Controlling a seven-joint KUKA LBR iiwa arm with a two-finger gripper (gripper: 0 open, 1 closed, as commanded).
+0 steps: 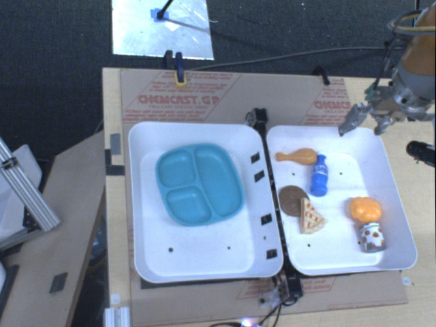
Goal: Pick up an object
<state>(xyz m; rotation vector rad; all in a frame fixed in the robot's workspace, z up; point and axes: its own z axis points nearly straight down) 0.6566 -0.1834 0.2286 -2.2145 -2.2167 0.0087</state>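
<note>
The right bin (392, 182) holds a tan chicken drumstick (298, 157), a blue bottle (319, 175), a brown round cookie (291, 199), a pizza slice (310, 216), an orange fruit (365, 209) and a small patterned cup (372, 237). My gripper (366, 121) hangs over the bin's far right corner, above and to the right of the bottle. Its two grey fingers are spread apart, with nothing between them.
The left bin (146, 251) carries a blue divided plate (199, 183). Black clips run down the seam (264, 189) between the bins. A shiny sheet (162, 18) lies on the dark floor behind the bench. An angled metal rail (24, 189) stands at the left.
</note>
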